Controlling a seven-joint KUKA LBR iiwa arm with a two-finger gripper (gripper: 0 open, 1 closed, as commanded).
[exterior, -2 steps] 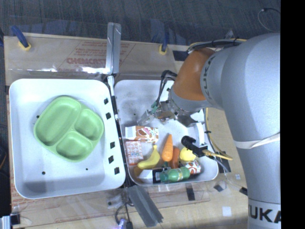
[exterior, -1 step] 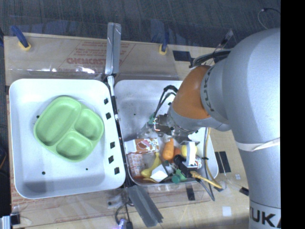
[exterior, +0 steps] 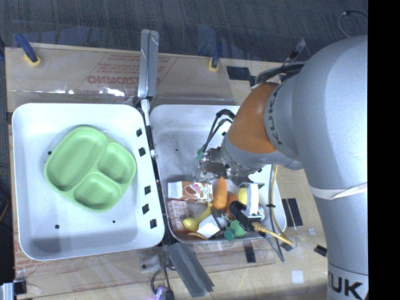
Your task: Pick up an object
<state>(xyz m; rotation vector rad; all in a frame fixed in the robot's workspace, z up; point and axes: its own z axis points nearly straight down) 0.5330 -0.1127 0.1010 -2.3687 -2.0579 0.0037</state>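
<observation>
At the near end of the right bin (exterior: 177,134) a small heap of objects crowds against the front wall: a white card (exterior: 209,230) lies nearest, with a green piece (exterior: 233,232) just beside it to the right and a yellow banana-shaped piece (exterior: 196,219) touching it on the left, curving up toward the far side. Just behind these lies an orange carrot-like piece (exterior: 220,194), the clearest candidate for a pick; its long axis runs near to far, almost straight up the picture, though which end is the tip cannot be told. A flat printed carton (exterior: 189,191) lies against its left side, with its long edge across the bin. The claw (exterior: 208,166) hangs directly behind the carton and the orange piece, low over the bin floor and tucked under the orange band of the arm (exterior: 259,127); whether it is wide or narrow cannot be told, and nothing can be seen in its grip. The far half of the right bin shows bare white floor. In the left bin (exterior: 25,230) a green plate (exterior: 90,167) with three compartments lies flat near the middle. Both bins stand side by side on the wooden tabletop (exterior: 75,70).
</observation>
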